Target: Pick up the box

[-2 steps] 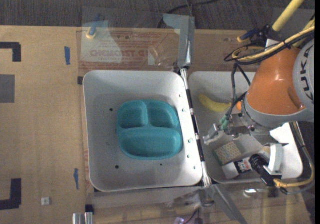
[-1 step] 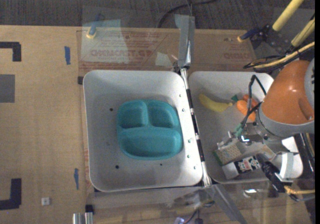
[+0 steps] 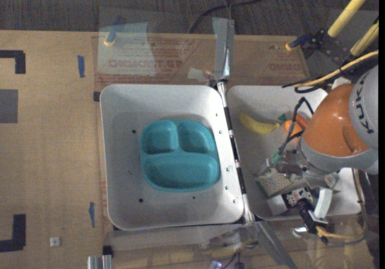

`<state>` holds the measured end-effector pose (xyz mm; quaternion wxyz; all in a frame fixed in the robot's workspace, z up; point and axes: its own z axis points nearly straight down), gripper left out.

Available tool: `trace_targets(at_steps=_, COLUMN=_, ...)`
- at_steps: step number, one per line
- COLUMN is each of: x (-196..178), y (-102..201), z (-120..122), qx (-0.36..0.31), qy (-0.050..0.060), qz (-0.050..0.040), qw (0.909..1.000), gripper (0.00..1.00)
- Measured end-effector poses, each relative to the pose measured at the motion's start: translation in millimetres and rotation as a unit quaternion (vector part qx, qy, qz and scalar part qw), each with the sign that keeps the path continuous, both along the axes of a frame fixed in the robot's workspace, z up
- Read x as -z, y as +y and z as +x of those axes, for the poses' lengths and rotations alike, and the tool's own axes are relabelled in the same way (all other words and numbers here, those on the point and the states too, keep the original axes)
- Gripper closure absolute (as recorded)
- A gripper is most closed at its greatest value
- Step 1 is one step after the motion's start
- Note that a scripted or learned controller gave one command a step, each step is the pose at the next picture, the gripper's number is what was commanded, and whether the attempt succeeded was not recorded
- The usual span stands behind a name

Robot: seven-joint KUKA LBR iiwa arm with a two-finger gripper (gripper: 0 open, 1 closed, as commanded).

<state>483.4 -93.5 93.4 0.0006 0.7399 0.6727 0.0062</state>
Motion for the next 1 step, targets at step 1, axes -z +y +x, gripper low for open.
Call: trace_targets(at_steps=1, x=-11.7, y=-4.5, z=3.9, qx=0.003, qy=-0.008, qz=-0.0054, qw=0.9999, gripper=1.0)
